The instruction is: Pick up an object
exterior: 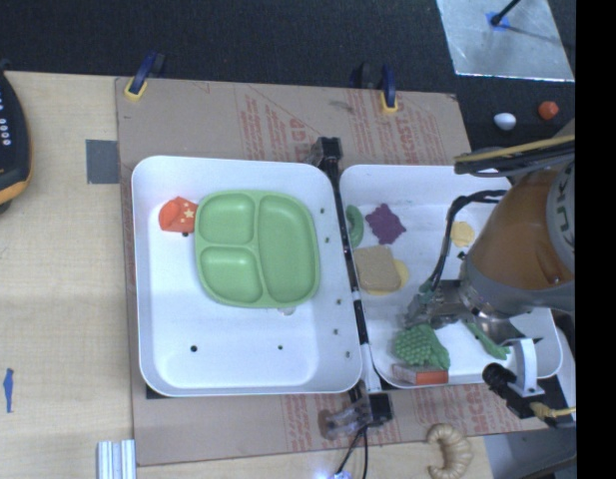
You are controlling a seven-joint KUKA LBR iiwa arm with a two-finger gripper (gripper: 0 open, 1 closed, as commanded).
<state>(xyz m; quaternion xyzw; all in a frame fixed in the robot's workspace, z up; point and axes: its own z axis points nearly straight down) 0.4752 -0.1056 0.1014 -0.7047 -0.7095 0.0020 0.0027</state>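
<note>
My gripper (424,312) is low in the right bin (427,183), just above a green bumpy broccoli-like piece (419,348). An orange-red piece (424,376) lies right below the green one at the bin's front wall. Further back in the same bin lie a tan bread-like slab (375,267), a purple piece (385,223), a green piece (353,226) against the left wall and a small yellow piece (462,234). The arm's orange band (522,233) hides the bin's right part. Nothing is visible between the fingers.
The left bin (178,337) holds a green three-compartment plate (258,247) and a red piece (177,215) at its back left. A black and orange device (3,148) sits at the bench's far left. A tan curled object (450,449) lies outside the bins at the front.
</note>
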